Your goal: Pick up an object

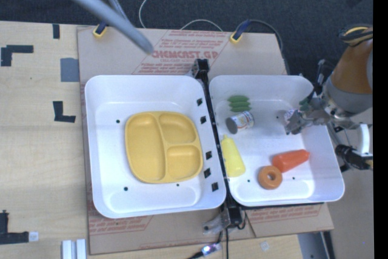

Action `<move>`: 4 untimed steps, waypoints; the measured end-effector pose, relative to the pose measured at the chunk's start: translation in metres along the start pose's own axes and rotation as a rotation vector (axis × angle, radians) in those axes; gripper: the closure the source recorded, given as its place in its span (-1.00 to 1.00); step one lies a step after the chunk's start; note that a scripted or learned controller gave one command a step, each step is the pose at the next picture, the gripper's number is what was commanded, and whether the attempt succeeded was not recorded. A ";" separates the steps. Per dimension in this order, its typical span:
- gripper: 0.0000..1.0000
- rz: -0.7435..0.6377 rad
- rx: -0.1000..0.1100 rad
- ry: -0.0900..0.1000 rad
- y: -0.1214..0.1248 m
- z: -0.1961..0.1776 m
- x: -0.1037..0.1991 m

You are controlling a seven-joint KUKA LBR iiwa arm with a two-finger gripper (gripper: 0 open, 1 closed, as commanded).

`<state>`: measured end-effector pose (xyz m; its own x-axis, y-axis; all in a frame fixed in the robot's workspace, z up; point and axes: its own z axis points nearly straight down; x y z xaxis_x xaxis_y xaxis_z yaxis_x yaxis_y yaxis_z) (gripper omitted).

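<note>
Left bin (97, 130) holds yellow divided tray (163, 146); right bin (315, 188) holds yellow block (233, 157), orange carrot (291, 159), tin can (240, 122), green pod (239, 102), ring doughnut (270, 178), all lying loose, nothing lifted yet; gripper (294, 121) low at bin's right side, beside nothing, finger state not discernible.

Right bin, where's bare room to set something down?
Bare floor lies in the right bin between the green toy and the gripper, and between the can and the carrot. Crowded along the near side: yellow piece, donut, carrot.
</note>
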<state>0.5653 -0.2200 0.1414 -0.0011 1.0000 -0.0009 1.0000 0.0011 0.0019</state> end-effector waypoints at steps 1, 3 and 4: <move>1.00 -0.001 -0.002 -0.001 0.006 -0.044 -0.002; 1.00 -0.001 -0.001 0.000 0.008 -0.140 0.003; 1.00 -0.004 0.002 0.002 0.009 -0.139 0.048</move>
<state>0.5741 -0.1716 0.2801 -0.0052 1.0000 0.0008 1.0000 0.0052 -0.0005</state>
